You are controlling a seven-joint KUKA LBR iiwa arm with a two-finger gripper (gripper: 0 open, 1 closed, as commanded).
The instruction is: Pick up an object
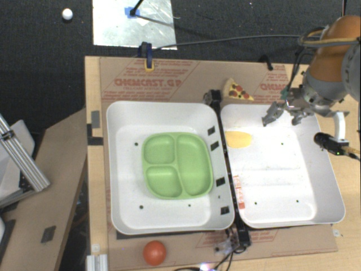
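Orange ball (154, 252) on worktop edge; beyond, yellow object (238, 139) lies left of the released, empty tool (280, 113).

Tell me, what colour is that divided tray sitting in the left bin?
Light green. The divided tray has three compartments and shows best in the camera view, against the white left bin.
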